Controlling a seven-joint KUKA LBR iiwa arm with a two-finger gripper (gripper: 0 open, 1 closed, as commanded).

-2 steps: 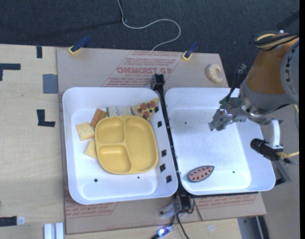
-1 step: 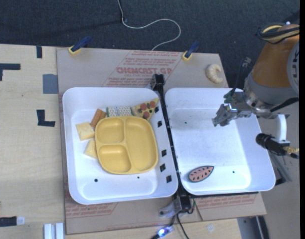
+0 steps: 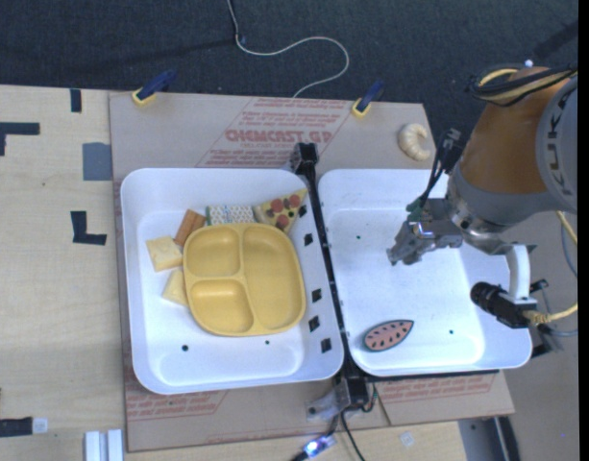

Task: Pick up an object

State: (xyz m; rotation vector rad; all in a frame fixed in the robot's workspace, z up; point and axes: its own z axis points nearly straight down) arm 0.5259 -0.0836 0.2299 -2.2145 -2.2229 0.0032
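Observation:
My gripper [image 3: 405,249] hangs over the middle of the right bin [image 3: 361,200], with the grey arm and its orange band reaching in from the right. A flat brown oval piece with dark spots [image 3: 387,335] lies on the right bin's floor near the front, below and a little left of the gripper and apart from it. In the left bin [image 3: 140,200] a yellow divided plate [image 3: 244,279] lies flat, with tan cracker-like pieces [image 3: 164,253] at its left and small toy food pieces [image 3: 280,209] behind it.
A black divider strip [image 3: 318,248] runs between the two bins. A pale ring-shaped object [image 3: 416,141] sits on the cardboard behind the right bin. Blue and yellow clamps [image 3: 152,86] hold the cardboard's back edge. A white cable [image 3: 294,46] loops behind.

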